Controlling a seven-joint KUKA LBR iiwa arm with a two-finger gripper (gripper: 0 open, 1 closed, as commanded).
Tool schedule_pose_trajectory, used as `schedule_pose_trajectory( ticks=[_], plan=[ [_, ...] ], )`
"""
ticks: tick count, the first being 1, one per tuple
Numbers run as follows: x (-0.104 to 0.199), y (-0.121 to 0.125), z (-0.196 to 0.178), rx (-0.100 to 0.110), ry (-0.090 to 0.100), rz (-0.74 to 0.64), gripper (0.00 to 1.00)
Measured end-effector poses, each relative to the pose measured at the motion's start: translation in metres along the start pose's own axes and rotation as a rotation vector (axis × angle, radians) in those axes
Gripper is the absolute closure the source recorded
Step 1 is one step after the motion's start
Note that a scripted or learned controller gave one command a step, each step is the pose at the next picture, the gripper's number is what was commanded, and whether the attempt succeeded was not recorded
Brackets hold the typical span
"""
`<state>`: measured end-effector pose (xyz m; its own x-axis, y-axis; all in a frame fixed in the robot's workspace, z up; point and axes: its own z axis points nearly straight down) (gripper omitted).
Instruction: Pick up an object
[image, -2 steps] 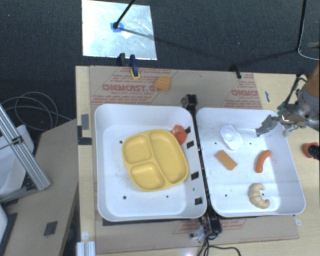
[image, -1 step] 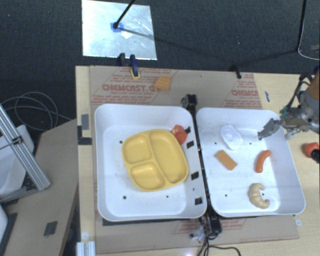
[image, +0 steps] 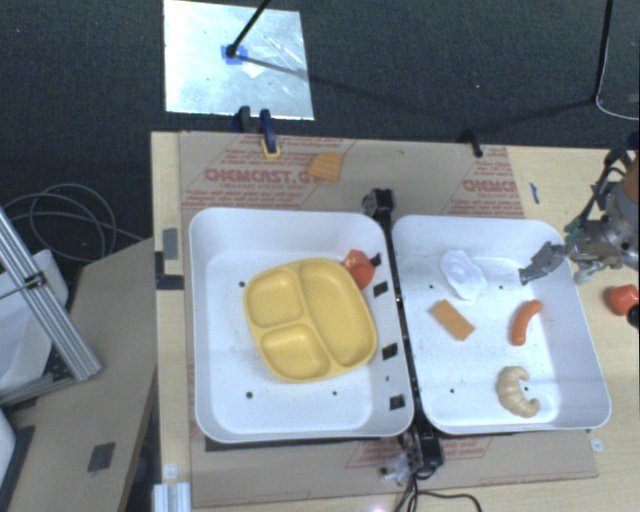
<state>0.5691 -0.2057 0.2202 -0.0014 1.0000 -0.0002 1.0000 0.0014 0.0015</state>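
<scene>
Hovering: the gripper (image: 534, 268) hangs over the upper right part of the right bin (image: 590, 380), reaching in from the right edge.
Fingers: parted a little, with nothing between them.
Nearest thing: a white, glossy object (image: 461, 272) lies in the right bin to the left of the fingertips, apart from them.
Below the gripper: an orange-red sausage (image: 524, 322) lies tilted on the bin floor, clear of the fingers.
Middle of the right bin: a small orange block (image: 452, 320), between the white object and the sausage but lower than the white one.
Lower right bin: a tan croissant (image: 517, 391), well apart from the gripper.
Left bin (image: 215, 300): a yellow divided plate (image: 310, 318) with three compartments sits in its middle; a red-orange item (image: 359, 267) touches the plate's upper right rim.
Bench beyond the bins: a tan piece (image: 325, 166) lies on the cardboard above the left bin.
</scene>
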Motion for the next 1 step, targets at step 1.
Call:
schedule_pose_trajectory(
  ticks=[1],
  plan=[
    [-0.0006, -0.0251, 0.0060, 0.001, -0.001, 0.001, 0.00]
  ],
)
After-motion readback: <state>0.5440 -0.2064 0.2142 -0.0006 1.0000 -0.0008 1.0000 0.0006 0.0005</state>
